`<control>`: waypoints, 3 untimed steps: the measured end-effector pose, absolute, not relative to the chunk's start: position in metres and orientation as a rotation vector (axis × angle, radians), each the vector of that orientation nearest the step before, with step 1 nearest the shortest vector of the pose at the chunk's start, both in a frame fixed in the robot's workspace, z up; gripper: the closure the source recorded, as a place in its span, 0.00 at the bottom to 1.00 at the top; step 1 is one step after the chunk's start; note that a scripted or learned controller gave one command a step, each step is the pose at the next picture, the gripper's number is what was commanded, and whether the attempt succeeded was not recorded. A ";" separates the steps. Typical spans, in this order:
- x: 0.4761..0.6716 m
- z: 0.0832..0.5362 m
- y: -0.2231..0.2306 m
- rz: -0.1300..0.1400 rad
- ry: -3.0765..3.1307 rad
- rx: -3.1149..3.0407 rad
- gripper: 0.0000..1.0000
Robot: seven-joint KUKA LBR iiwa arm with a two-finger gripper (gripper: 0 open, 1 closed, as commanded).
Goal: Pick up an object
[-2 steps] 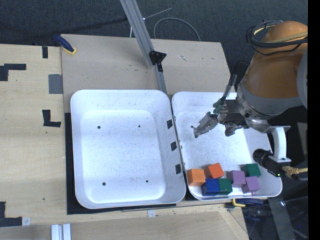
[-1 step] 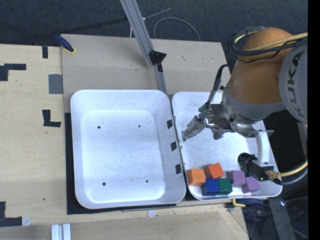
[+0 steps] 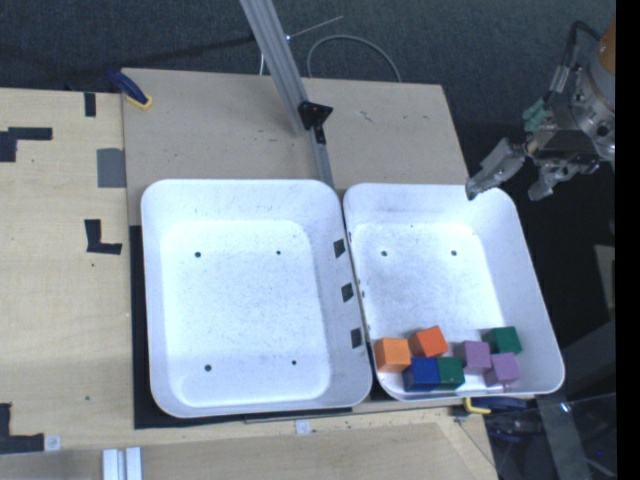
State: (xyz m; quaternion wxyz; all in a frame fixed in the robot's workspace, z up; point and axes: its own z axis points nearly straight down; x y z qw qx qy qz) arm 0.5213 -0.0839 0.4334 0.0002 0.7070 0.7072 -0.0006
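Several small blocks lie bunched along the near edge of the right bin (image 3: pixel 500 238): an orange block (image 3: pixel 393 353), a darker orange one (image 3: pixel 431 341), a blue one (image 3: pixel 425 371), a green one (image 3: pixel 451 370), two purple ones (image 3: pixel 477 354) (image 3: pixel 506 368) and a dark green one (image 3: pixel 503 340). My gripper (image 3: pixel 515 176) hangs open above the bin's far right corner, well away from the blocks, with nothing between its fingers.
The left bin (image 3: pixel 160 268) sits beside the right one. A slanted metal post (image 3: pixel 280 53) with a black clamp rises behind the bins. A thin cable loop (image 3: pixel 352 48) lies on the bench at the back.
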 end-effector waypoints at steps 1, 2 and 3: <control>0.490 0.326 -0.011 -0.010 2.233 2.222 0.00; 0.529 0.413 -0.074 0.006 2.211 2.218 0.00; 0.503 0.476 -0.068 0.007 2.219 2.216 0.00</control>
